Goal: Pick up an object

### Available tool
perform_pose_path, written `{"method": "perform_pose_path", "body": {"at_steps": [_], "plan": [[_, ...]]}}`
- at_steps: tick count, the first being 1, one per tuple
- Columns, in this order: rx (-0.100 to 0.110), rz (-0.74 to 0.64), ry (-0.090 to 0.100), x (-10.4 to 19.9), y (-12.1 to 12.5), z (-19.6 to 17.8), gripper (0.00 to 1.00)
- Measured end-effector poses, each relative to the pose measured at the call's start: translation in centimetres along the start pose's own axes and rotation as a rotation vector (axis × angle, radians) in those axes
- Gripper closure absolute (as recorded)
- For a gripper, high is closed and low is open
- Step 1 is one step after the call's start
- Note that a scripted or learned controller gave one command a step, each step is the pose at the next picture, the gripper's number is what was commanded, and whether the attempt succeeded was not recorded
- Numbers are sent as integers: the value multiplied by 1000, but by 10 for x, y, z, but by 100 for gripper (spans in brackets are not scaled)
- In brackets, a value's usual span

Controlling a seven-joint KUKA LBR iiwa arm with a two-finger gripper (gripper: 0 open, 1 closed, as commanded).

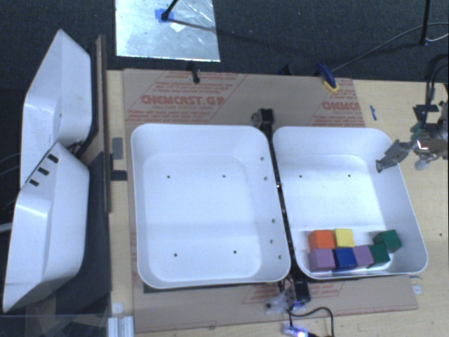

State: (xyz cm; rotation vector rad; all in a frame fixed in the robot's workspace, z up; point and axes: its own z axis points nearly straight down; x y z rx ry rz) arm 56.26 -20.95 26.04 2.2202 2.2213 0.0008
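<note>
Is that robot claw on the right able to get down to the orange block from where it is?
Probably yes. The gripper sits over the right bin's upper right rim, with nothing between it and the orange block. But that block is packed against the yellow block and purple block, leaving little room around it.

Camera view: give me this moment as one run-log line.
tool: over right bin far-right rim, nothing seen held | blocks: clustered in right bin's near corner | left bin: beside it

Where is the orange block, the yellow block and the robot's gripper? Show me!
orange block (322, 239), camera view, on its top face.
yellow block (344, 236), camera view, on its top face.
gripper (390, 158), camera view, at its grey tip over the right bin's rim.
</note>
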Motion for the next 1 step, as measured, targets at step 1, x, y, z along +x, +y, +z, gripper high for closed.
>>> {"method": "perform_pose_path", "body": {"at_steps": [1], "plan": [[-3,-6,1,55,68,-36,0]]}}
